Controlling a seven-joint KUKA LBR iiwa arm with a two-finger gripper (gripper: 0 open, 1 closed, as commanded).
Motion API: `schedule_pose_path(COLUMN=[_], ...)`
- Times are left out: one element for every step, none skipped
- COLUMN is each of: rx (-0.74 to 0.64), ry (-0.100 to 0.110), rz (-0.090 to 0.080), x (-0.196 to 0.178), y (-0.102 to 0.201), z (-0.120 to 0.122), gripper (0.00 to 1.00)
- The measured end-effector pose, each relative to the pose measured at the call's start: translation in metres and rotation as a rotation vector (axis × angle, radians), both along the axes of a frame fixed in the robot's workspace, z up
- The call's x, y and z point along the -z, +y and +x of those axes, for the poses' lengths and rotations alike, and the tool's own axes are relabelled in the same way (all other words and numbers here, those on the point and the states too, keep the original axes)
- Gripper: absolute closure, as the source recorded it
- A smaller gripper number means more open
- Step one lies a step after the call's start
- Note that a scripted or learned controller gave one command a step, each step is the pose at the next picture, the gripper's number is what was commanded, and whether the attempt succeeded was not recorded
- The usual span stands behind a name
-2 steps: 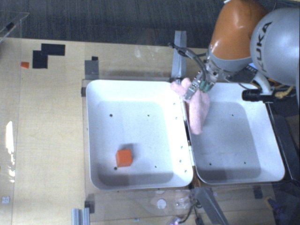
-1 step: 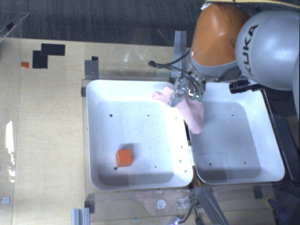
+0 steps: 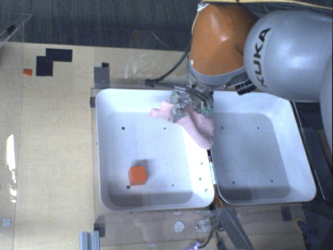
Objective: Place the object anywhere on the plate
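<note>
Closest to the camera looms the arm point(image 3: 276, 40), a big grey body with an orange band above the wrist, coming in from the right edge of the counter point(image 3: 47, 139) and bending down toward the bins. Its pincer point(image 3: 190, 104) hangs over the far edge of the left bin point(image 3: 112, 139), near that bin's far right corner, close to the wall shared with the right bin point(image 3: 260, 155).

A pink cloth point(image 3: 195, 124) sits right at the pincer. The upper part of the cloth is bunched up against the metal fingers, one flap sticks out toward the left, and the rest droops down and to the right, over the rim where the two bins meet. The cloth looks lifted at the top rather than lying flat, and it appears caught between the fingers, so the pincer seems closed down on it; the fingertips themselves are partly buried in the fabric.

An orange block point(image 3: 138, 175) rests on the floor of the left bin, toward its near left corner, well apart from the pincer and the cloth.

Both bins are shallow and white, standing side by side and touching along their inner walls. On the pale wooden counter, near its far left corner, lie black angular patches point(image 3: 52, 60) and a small orange marker point(image 3: 27, 72).
</note>
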State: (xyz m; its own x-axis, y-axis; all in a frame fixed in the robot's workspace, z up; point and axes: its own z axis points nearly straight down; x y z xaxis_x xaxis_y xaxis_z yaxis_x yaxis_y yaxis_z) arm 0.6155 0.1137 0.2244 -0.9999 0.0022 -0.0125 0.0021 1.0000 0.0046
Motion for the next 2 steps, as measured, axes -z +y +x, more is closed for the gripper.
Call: schedule_pose_path(rx=[-0.002, -0.003], ry=[0.001, 0.002], rz=[0.000, 0.001], x=[-0.008, -0.005], y=[0.043, 0.094], z=[-0.016, -0.027], gripper=[1.00, 1.00])
